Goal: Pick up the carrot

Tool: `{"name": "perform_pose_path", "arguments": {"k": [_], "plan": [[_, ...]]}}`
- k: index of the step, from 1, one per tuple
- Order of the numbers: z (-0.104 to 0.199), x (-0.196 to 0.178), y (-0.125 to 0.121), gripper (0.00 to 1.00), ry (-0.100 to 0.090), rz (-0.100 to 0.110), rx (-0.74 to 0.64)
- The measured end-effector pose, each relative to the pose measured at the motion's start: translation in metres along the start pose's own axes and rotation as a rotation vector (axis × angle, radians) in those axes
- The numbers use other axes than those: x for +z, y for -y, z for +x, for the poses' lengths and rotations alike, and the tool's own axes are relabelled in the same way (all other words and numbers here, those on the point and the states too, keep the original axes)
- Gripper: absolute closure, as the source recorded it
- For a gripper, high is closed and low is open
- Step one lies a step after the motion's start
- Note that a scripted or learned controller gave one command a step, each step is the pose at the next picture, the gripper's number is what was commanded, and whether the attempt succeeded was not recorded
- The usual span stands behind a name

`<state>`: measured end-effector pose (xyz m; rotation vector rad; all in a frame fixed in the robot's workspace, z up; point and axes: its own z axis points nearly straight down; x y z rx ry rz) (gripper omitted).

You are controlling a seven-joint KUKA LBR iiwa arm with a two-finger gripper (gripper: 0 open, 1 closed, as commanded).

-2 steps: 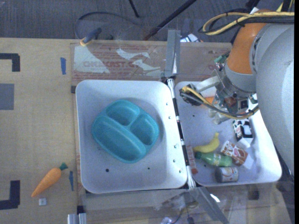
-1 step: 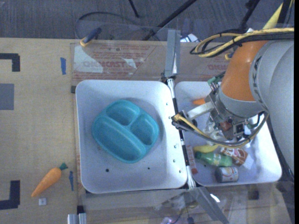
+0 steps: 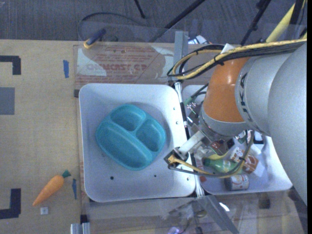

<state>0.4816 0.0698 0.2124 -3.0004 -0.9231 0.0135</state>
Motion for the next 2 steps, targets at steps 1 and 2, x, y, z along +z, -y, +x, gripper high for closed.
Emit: {"name": "perform_pose_path", "arguments": {"k": [1, 2], "plan": [[0.045, -0.001, 0.072, 1.0, -0.002, -0.003, -0.087], [0.053, 0.078, 0.085, 1.0, 0.002, -0.001, -0.011]]}}
